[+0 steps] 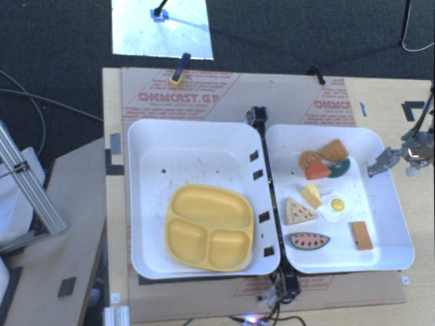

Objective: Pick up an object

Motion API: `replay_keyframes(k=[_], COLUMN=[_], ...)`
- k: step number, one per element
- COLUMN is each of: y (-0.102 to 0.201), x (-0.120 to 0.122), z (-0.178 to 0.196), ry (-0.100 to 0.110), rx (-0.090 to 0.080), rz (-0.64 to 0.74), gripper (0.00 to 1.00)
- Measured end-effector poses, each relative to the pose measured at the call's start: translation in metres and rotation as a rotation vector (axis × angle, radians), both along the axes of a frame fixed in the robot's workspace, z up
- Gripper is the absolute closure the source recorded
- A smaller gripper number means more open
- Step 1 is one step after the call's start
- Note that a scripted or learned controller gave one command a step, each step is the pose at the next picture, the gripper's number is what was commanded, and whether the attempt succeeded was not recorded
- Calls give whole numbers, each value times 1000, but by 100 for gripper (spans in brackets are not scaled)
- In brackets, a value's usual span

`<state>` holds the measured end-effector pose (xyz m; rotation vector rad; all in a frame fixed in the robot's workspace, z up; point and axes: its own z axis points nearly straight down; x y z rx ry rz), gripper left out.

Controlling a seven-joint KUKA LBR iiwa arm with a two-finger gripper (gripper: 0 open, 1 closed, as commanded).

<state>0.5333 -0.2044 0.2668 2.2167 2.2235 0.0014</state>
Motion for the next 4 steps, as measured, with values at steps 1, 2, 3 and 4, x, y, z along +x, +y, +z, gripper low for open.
replay_keyframes(k=[1, 2, 3, 4], y=[32, 104, 100, 176], x=[-22, -6, -7, 20], z=[158, 276, 280, 155], ry=[-19, -15, -6, 8], rx=[-4, -1, -2, 3], rz=[5, 10, 6, 7], gripper=[0, 0, 100, 100])
